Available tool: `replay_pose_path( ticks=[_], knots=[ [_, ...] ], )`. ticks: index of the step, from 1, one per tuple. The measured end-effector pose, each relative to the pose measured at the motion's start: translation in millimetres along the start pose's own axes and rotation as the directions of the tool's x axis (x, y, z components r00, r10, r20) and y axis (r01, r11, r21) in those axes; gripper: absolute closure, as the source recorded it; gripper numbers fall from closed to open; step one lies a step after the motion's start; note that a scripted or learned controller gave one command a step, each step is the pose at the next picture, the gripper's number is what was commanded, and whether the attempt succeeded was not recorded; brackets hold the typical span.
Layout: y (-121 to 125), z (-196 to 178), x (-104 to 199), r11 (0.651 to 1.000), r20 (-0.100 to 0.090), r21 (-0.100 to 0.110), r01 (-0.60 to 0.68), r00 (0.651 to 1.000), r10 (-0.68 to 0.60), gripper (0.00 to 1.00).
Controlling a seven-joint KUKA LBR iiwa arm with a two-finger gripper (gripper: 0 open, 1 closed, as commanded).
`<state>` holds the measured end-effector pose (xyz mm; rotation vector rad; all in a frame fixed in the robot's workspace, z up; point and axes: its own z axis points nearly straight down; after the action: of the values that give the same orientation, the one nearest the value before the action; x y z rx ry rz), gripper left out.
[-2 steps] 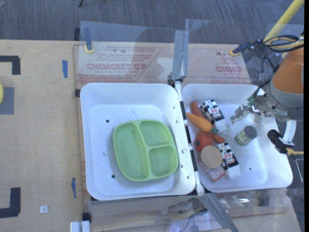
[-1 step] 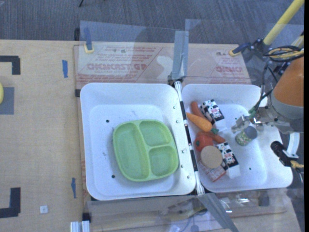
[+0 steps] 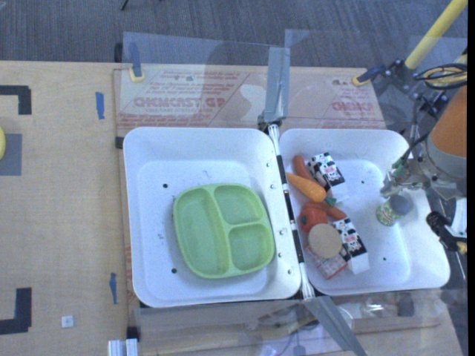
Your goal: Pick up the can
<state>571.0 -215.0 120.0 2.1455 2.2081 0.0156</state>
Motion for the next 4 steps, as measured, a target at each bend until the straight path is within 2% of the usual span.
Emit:
replay_pose_path(
  ticks=[1,2,3,4],
  knots=[
    [-37,32,-1,0.996,-0.049,0.044,0.076,0.996,-0.074,1.00],
    [-34,32,13,0.995,-0.068,0.046,0.092,0.994,-0.089,0.00],
    [-73,28,15,0.999,-0.063,0.045,-0.007,0.998,0.010,0.00],
    [-83,28,16,0.994,-0.063,0.050,-0.101,0.993,0.104,0.00]
  ],
)
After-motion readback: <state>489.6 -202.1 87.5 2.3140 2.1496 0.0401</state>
